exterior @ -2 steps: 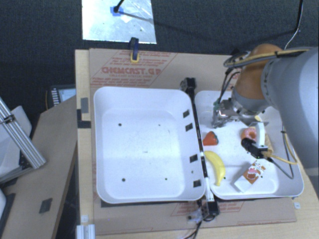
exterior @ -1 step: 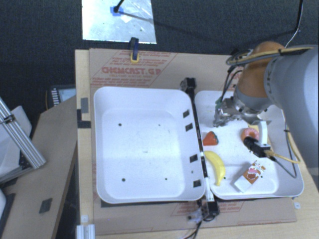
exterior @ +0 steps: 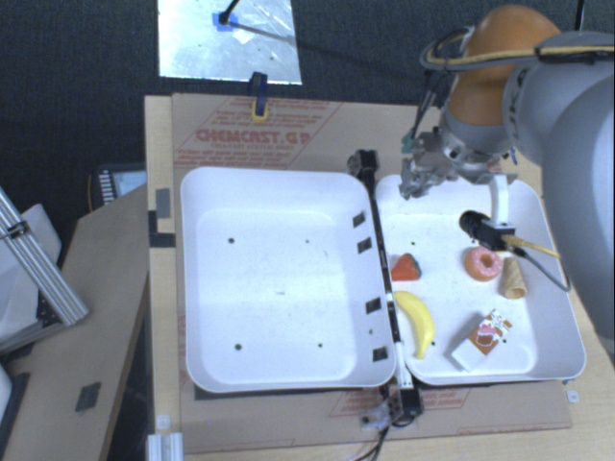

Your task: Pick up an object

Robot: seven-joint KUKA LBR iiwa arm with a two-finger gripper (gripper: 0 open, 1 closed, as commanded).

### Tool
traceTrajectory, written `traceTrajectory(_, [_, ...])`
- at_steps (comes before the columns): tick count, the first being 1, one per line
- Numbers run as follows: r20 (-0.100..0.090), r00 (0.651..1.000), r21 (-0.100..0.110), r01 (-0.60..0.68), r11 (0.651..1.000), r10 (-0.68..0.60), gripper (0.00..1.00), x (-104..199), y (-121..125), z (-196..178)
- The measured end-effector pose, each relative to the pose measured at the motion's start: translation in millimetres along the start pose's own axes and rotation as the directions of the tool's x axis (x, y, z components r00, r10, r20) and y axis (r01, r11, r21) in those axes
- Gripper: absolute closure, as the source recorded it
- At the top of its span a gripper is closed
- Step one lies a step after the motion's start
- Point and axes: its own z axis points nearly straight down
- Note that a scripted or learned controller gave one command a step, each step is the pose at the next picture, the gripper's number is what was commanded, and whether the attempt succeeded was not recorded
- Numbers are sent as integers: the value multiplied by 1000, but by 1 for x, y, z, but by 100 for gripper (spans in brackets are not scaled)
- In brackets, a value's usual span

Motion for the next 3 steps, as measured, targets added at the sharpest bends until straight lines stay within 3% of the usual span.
traceTrajectory(1, [-2, 1000, -7, 2, 1000, -2, 100, 64, -9, -161])
traceTrajectory(2, [-2, 1000, -9, 2, 1000, -2, 100, 132, 18, -304])
traceTrajectory(3, [-2, 1000, 5, 1, 1000, -1, 100, 196, 16, -347])
